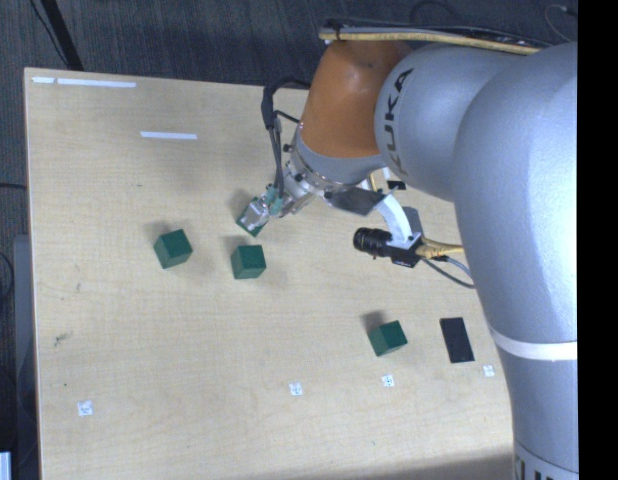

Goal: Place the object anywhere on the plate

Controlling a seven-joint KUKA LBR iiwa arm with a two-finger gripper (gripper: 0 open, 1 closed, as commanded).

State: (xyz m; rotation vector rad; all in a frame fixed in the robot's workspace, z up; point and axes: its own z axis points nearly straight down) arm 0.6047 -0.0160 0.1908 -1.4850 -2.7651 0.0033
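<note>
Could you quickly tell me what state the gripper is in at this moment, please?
Two-finger gripper: open or shut cannot be told; it hangs just above the middle green cube.

Three green cubes sit on the pale wooden top. The left cube (173, 248) rests flat, turned slightly askew. The middle cube (248, 261) lies just to its right, squarer to the view, standing apart from its neighbour. The right cube (388, 337) sits well away, lower right, rotated a touch, near a small black block (456, 339).
</note>
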